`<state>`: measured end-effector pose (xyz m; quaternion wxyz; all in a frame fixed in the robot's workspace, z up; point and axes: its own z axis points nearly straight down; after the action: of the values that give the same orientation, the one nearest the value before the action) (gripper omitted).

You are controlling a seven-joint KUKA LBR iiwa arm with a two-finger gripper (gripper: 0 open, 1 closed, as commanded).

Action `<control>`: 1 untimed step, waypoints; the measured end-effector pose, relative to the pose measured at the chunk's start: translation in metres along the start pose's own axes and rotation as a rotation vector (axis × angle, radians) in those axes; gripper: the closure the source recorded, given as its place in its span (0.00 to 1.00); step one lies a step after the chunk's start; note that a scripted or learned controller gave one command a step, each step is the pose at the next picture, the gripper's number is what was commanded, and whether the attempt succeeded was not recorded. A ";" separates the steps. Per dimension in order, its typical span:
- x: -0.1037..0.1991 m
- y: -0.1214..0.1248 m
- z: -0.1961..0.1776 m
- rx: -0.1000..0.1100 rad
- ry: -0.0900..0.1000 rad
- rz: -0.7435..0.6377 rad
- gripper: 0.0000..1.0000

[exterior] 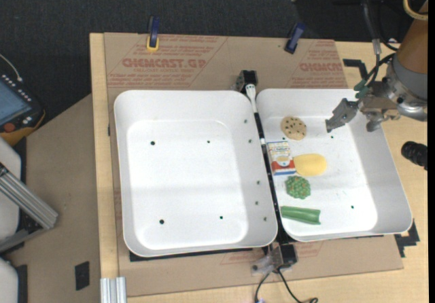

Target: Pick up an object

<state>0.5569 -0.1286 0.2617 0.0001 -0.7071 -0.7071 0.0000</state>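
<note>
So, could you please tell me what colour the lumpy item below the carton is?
The broccoli-like piece is green, seen in the camera view.

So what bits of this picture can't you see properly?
1. The arm is cut off by the camera view's right edge.
2. The pincer is small and blurred, above the right bin, so its grip cannot be judged.
3. The print on the small carton is too small to read.
4. The screen device is cut off by the left edge.
</note>
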 end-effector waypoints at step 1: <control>-0.021 -0.038 0.153 0.018 0.003 0.004 0.00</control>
<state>0.5192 -0.1496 0.1091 0.0076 -0.7084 -0.7057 0.0050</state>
